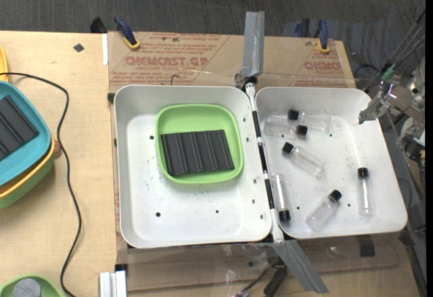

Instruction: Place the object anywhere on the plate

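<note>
Clearly light and slippery, the clear vials (303, 157) lie scattered in the right bin (379, 221), well apart from the green plate (233, 123); grip one mid-barrel, across its width. At the right edge, the gripper (373, 111) is perhaps empty; its state I cannot tell.

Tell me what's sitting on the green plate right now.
A dark ribbed rectangular block lies flat on the green plate in the left bin. The plate surface under it is covered, so unseen.
</note>
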Robot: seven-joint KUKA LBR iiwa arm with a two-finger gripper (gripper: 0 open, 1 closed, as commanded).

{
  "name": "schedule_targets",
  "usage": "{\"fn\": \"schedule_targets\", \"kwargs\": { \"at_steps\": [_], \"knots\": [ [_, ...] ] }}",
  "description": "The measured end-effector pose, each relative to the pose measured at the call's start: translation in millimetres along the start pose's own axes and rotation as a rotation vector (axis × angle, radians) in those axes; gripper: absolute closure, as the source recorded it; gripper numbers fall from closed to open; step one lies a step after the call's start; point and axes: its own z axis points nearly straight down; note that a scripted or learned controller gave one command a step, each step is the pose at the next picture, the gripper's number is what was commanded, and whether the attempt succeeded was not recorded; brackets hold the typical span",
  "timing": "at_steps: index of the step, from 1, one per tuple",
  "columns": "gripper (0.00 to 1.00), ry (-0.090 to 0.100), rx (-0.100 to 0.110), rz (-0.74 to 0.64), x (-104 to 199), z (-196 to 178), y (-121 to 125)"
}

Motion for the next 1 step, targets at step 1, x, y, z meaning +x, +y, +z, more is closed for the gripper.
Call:
{"fn": "schedule_targets", "kwargs": {
  "at_steps": [1],
  "knots": [
    [0.00,-0.001,0.001,0.311,-13.7,-47.7,-19.0]
  ]
}}
